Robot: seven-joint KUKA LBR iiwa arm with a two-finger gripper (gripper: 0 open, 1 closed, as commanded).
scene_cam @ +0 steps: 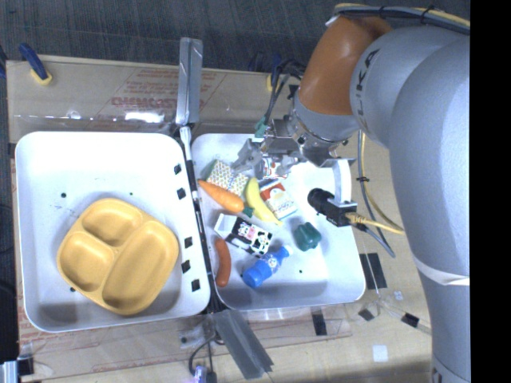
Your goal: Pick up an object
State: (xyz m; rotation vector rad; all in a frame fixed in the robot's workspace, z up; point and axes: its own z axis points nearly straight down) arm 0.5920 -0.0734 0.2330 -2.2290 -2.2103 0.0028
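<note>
Hovering over the right bin (351, 290), my gripper (267, 154) has a spread I cannot tell; I should centre on the banana (257, 200) before descending.

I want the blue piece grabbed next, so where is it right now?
In the camera view the blue piece lies in the right bin, near its front edge, between the orange sausage and the dark green piece.
</note>
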